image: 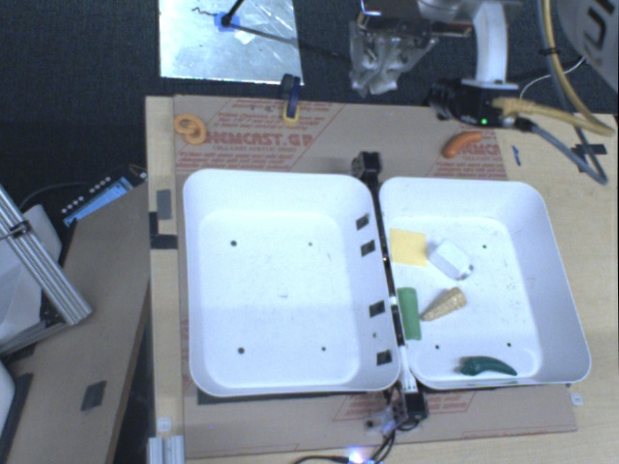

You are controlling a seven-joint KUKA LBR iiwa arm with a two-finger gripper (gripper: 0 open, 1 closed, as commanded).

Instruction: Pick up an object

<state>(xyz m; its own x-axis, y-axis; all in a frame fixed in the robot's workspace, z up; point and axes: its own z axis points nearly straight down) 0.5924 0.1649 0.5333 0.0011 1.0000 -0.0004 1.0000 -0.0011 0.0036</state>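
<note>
My claw (379, 66), whose state I cannot tell, hangs beyond the bins; the nearest object, the yellow block (407, 247), lies toward six o'clock in the right bin (542, 259).

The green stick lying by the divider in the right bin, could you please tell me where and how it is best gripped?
Probably at mid-length of the green stick, coming straight down with the closing direction across its narrow width. It lies flat along the divider, so the side toward the tan cone has more room.
</note>
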